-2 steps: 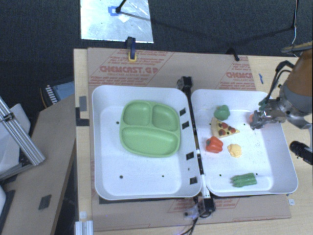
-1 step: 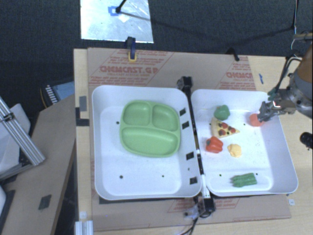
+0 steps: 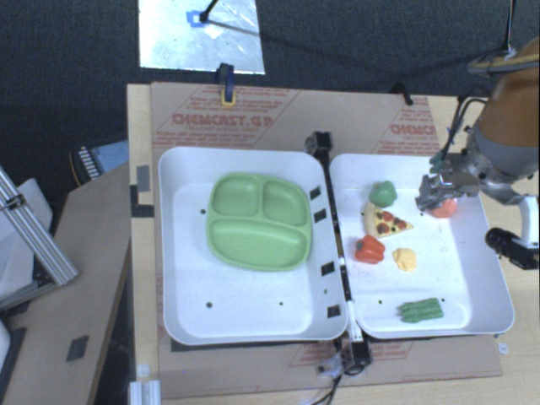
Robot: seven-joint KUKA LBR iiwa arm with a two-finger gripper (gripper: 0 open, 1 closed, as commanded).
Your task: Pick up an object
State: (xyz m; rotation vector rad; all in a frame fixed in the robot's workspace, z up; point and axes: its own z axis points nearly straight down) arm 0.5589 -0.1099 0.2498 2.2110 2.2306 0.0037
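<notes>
Red-orange toy (image 3: 445, 208), possibly a tomato, lies at the far right of the right bin (image 3: 472, 310), partly covered by the gripper (image 3: 434, 194), which sits directly over it; whether it is gripped cannot be told. Left bin (image 3: 181, 310) holds a green divided plate (image 3: 257, 222).

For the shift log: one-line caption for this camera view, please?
Gripper low over a red object in the right bin; green tray in the left bin.
</notes>
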